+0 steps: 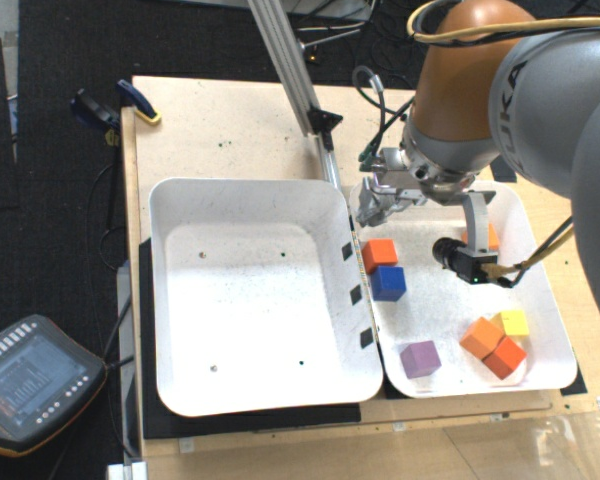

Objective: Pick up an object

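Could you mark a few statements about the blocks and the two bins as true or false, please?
1. The blue block sits in the right bin. True.
2. The orange block lies apart from the blue block. False: the two touch, orange behind blue.
3. The purple block lies near the right bin's front edge. True.
4. The yellow block lies in the left bin. False: it is in the right bin.
5. The gripper hovers over the left bin's middle. False: it is over the right bin's back corner.

Orange cube (381, 253) touching blue cube (388, 283), purple cube (420, 358) near front
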{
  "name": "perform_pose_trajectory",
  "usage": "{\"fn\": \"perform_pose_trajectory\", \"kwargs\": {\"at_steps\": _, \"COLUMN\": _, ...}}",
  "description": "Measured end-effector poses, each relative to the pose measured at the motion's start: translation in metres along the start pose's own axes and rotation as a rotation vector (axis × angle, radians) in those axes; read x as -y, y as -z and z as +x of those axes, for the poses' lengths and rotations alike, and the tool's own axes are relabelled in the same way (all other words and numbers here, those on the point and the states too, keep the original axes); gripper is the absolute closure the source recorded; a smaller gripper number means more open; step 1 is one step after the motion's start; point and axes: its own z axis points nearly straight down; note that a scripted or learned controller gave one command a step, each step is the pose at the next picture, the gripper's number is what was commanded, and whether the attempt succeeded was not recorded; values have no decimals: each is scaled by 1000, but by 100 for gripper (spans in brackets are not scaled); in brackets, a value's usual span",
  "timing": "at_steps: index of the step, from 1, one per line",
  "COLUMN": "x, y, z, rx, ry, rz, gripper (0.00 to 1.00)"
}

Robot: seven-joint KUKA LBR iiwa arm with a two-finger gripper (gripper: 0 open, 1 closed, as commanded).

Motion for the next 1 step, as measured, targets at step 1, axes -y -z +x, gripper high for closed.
{"fn": "perform_pose_trajectory", "kwargs": {"at_steps": 1, "x": -17, "y": -17, "z": 51, "rx": 0, "ry": -1, "rz": 1, "gripper": 100}}
